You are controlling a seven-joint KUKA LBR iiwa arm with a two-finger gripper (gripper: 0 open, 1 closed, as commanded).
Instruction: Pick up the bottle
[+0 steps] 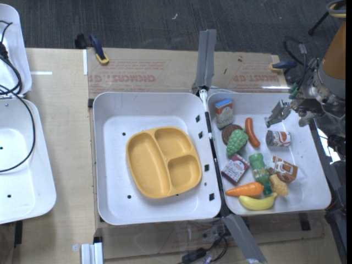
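The yellow tray [163,161] sits in the left bin [104,147]. In the right bin [322,186], the green bottle [258,166] lies at about six o'clock from the sausage [252,132], touching the carrot [245,190]. It is probably light, stiff, slick plastic (crowded too), so grip across its body. The gripper [279,114] hovers at its one o'clock; I cannot tell whether it is parted or closed.
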